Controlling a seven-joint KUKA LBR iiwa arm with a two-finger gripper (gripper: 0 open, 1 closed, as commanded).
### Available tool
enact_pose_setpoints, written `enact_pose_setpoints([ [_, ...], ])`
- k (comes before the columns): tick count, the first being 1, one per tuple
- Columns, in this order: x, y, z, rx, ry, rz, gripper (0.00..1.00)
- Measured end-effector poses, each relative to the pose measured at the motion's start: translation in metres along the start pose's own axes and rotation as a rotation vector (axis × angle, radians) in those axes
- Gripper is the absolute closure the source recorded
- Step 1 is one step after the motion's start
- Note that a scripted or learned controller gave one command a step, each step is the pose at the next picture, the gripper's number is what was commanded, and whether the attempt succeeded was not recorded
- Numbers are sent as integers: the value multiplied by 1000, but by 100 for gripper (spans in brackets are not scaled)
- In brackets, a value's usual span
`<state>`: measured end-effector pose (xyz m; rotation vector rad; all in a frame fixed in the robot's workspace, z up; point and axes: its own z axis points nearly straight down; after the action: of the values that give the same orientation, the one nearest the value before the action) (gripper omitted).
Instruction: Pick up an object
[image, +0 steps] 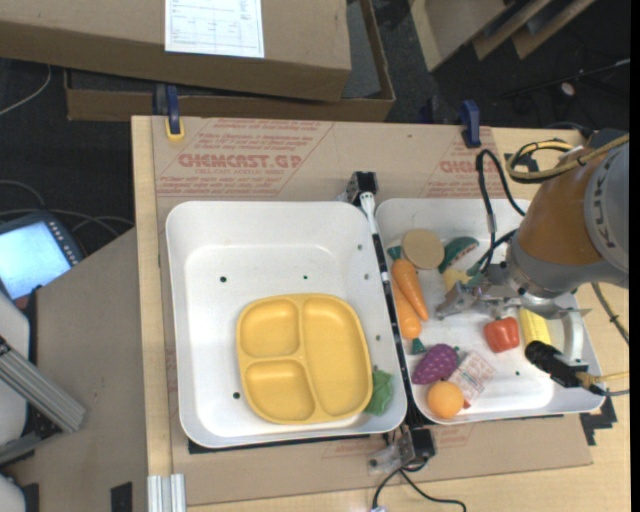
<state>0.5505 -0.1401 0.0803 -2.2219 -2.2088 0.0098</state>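
Note:
The right bin (505, 400) holds several toy foods: an orange carrot (408, 290), a tan disc (422, 247), a teal-green piece (461, 246), purple grapes (435, 362), an orange fruit (445, 400), a red piece (502, 333), a yellow corn cob (535, 326) and a small printed packet (475, 372). My gripper (462, 297) is low in the middle of this bin, just right of the carrot and up-left of the red piece. I see nothing clearly held in it.
The left bin (200, 235) carries a yellow divided plate (300, 355), with a green leafy piece (381, 392) at its right edge. A ridge (381, 270) separates the two bins. The arm's orange band (560, 225) hangs over the right bin's far right.

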Motion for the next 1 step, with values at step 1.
enact_pose_setpoints([
  [1, 3, 100, -12, -21, -4, -10, 0],
])
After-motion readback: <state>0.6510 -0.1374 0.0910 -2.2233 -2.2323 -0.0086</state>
